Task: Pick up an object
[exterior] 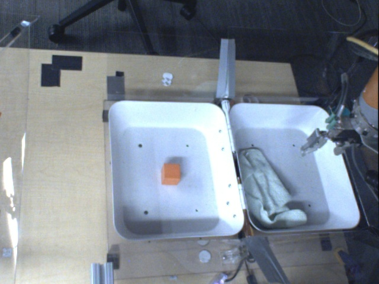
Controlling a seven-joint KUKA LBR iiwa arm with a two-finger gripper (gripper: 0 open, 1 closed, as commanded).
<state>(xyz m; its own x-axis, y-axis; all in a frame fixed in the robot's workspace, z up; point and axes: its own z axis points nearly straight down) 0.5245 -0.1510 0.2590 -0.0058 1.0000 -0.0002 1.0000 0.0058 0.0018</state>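
My end effector (315,141) hangs over the right shallow white bin (349,209); can't tell what state it's in, nothing visibly held. The crumpled pale grey-green cloth (267,188) is nearest, so probably my target. The small orange cube (171,174) sits mid left bin (127,229).

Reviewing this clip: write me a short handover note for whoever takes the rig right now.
Gripper: over the right bin's right side, nothing between its fingers; open or shut not readable.
Objects: orange cube near the middle of the left bin; pale crumpled cloth along the right bin's left wall.
Done: nothing picked up.
Left: descend on an object, probably the nearer cloth, grasp and lift.
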